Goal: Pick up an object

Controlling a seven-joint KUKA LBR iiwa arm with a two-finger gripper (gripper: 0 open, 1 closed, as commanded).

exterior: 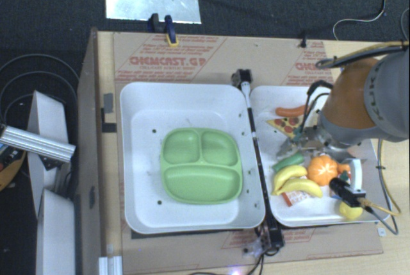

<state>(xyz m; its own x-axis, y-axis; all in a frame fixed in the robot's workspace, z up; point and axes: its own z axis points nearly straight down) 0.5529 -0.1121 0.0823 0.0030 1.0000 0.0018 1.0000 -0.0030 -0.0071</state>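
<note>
Reaching in from 3 o'clock, the grey arm (391, 97) with its orange band (349, 100) hangs over the right bin (268, 104). The gripper (302, 136) is low, near the middle of that bin. This slanted view does not settle whether the gripper is open or closed, nor whether it has hold of anything.

All the loose toy food lies in the right bin, close around the gripper. A pizza slice (280, 124) lies just beside the gripper at its 10 o'clock. A red sausage (289, 111) sits beyond that at 11 o'clock, near the bin's far wall. At the gripper's 7 o'clock is a green piece (290, 160), tilted, its kind unclear. Touching it on the near side is a yellow banana (288, 174), and a second banana (303, 188) lies against the first. Tucked under the second one at its 7 o'clock is a small red and white piece (293, 199). An orange (321, 169) rests at the gripper's 5 o'clock, just beside the bananas. A small yellow piece (350, 210) lies in the bin's corner at 5 o'clock, apart from the rest.

At 9 o'clock from all this, the left bin (138, 139) holds a green divided plate (202, 165), flat in its middle. Both bins sit side by side on a brown cardboard sheet (179, 59).
</note>
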